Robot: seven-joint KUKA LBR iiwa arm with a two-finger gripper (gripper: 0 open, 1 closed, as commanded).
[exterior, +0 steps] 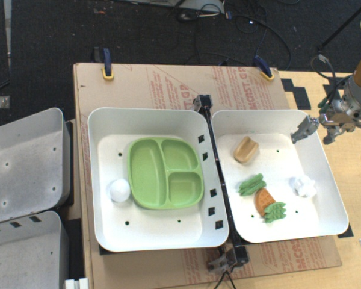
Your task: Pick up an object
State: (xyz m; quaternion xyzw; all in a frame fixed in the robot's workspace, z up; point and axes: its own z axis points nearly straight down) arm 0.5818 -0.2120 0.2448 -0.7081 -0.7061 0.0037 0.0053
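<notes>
Fingers (317, 130) stood spread apart with nothing between them, above the right bin's (337, 192) upper right rim. Inside that bin lay a tan bread piece (246, 150), a carrot (264, 201) and crumpled white object (303, 186).

In the right bin (325, 179) lie four small things. A tan piece of bread (246, 150) rests near the back left. A green bean pod (251, 184) lies at a slant in the middle. Just beside it, toward the front, is an orange carrot (268, 205) with green leaves. A crumpled white object (303, 186) lies to the right, apart.
</notes>
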